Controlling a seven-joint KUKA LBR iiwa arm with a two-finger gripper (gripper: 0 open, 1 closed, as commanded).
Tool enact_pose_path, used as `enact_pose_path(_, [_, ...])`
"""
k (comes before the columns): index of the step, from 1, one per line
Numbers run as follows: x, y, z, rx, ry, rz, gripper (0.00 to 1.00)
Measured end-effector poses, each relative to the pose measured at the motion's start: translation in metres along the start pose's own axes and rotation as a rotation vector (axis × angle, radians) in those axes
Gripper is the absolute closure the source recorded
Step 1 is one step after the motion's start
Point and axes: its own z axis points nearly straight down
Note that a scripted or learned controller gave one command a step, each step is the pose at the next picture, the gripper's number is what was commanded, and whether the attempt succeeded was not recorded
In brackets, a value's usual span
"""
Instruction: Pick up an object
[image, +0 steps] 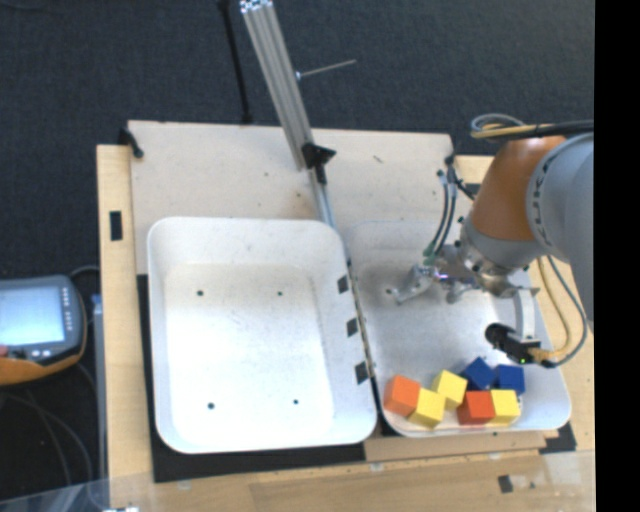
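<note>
The gripper (432, 283), whose state I cannot tell, hangs over bare floor in the right bin (400, 250), so this looks like the approach step, and the next move calls for travel toward the cluster of blocks (455, 395) at the bin's near edge; no writing is readable.

The bench carries two white bins (180, 250), and the right-hand one contains seven blocks: two orange blocks (403, 394), three yellow blocks (451, 386) and two blue blocks (480, 372), all clustered at its near edge.
</note>
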Motion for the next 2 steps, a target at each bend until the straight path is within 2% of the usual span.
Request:
enact_pose_path(1, [0.033,-0.024,-0.114,-0.008,0.0,-0.005,0.0])
enact_pose_path(2, [0.044,-0.011,-0.203,-0.01,-0.001,-0.005,0.0])
